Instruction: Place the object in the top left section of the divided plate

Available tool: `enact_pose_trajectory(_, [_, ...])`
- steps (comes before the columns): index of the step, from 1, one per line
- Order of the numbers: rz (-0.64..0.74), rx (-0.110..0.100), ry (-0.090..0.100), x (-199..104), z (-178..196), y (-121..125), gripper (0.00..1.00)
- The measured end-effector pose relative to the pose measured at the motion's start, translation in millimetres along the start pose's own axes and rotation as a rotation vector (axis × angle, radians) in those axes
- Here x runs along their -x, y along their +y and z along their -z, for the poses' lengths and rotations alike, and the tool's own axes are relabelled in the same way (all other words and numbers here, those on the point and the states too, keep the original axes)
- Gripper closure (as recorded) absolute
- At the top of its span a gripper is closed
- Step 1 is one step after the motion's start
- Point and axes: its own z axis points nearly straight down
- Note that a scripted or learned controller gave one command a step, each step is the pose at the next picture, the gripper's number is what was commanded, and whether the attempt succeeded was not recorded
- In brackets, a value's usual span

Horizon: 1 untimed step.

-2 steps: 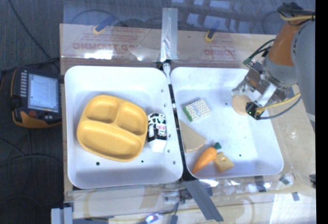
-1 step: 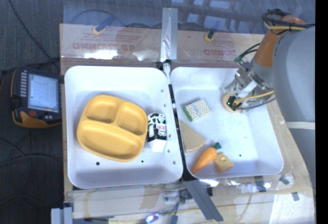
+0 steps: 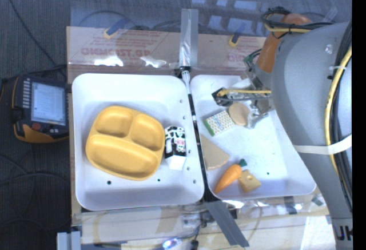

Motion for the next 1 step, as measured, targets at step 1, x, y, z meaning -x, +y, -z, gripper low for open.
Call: enact_pose_trajectory(1, [-0.095,-0.004,-0.008,-15.4,-0.2,-2.4,1.0])
